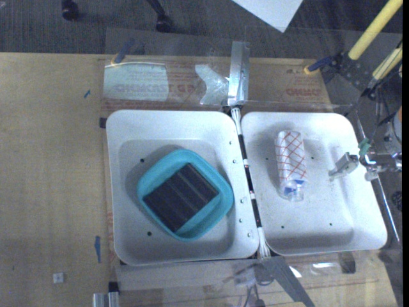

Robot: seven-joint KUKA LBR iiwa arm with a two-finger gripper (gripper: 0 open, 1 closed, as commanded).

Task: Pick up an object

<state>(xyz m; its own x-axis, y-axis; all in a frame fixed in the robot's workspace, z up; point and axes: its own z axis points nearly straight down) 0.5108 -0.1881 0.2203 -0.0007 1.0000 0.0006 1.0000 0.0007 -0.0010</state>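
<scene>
— Whereabouts of the gripper [343, 165]?

— Over the right bin [319, 229], close to its outer wall. Small, metallic, pale against the white floor.

— Spread or pressed together?

— Impossible to tell. Too small and too blurred at that spot.

— Nearest thing to it?

— A wrapped bottle [289, 158], white with a red criss-cross pattern, lying on its side in the same bin. Just inward of the gripper, level with it, apart from it and not touching. Bluish end turned toward the bin's near wall.

— And farther off?

— Beyond the bottle, past the seam between the two bins, the left bin [121, 139]. Inside it, a teal dish [220, 190], squarish, turned cornerwise, with a dark ribbed block [181, 197] lying in it. Both well apart from the gripper.

— Anything behind?

— Up and back from the gripper, a yellow rod [378, 19] slanting across the corner. Behind both bins, a clear strip [153, 85] with faint reddish lettering, lying on the wooden bench [45, 171].
</scene>
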